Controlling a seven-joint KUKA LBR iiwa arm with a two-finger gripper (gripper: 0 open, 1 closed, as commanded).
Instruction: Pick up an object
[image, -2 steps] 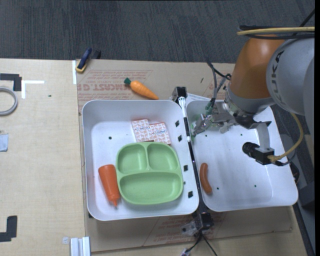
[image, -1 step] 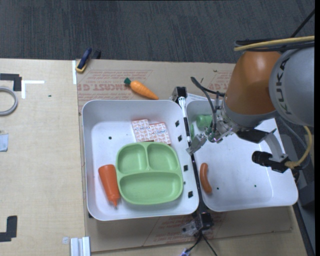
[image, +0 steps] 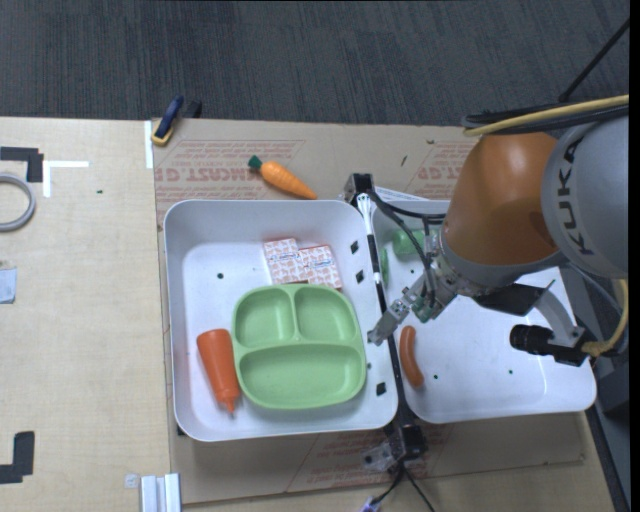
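We found the pincer (image: 400, 318) low over the right bin's (image: 500, 390) left side; we could not tell its state. A red sausage (image: 409, 357) lay just below it. Left of it, the other bin (image: 190, 300) held a green divided plate (image: 299, 347), an orange bottle (image: 218, 367) and a packet (image: 297, 262).

Left bin (image: 185, 300) is pretty packed: green divided plate (image: 298, 347) hogs the middle, orange bottle (image: 219, 368) squeezed against the left wall, packet (image: 297, 262) behind it. Right bin (image: 500, 385) has open floor toward the front, with a hot dog (image: 410, 357) near the divider wall.
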